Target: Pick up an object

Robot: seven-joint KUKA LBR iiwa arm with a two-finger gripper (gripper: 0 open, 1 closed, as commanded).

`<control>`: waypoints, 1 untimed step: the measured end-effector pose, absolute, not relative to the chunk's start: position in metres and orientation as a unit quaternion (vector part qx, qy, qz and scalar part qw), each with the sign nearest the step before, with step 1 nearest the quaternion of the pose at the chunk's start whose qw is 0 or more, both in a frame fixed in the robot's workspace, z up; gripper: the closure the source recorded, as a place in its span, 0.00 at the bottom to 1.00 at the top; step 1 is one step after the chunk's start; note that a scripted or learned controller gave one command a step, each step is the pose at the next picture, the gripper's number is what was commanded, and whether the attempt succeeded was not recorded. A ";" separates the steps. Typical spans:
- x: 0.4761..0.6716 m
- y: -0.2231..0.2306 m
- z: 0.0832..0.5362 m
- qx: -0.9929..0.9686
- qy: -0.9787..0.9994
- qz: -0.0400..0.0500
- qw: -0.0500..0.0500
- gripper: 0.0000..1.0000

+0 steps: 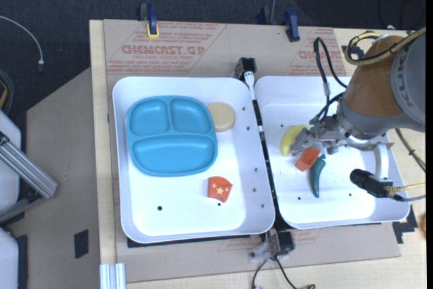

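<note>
The right bin [338, 213] holds three small items close together: a yellow banana-shaped piece [290, 139], an orange-red piece [308, 159] and a dark green pepper [317, 176]. My gripper [313, 143] reaches in from the right and hangs low over this cluster, right beside the yellow piece and just above the orange-red one. The grey wrist with its orange band [371, 88] hides the bin's far right part. Whether anything is held is hidden by the gripper body.
The left bin [183, 216] carries a blue divided plate [172, 134], a cream round disc [221, 116] and a small red block [219, 189]. A black cable fitting [369, 181] sits over the right bin's right side. Blue clamps [152, 18] stand on the board's back edge.
</note>
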State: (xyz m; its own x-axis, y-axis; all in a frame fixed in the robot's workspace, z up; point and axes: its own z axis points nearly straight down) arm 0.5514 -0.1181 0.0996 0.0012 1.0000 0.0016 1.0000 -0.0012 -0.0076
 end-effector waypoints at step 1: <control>0.551 -0.118 0.083 -0.707 -0.707 0.001 0.002 0.00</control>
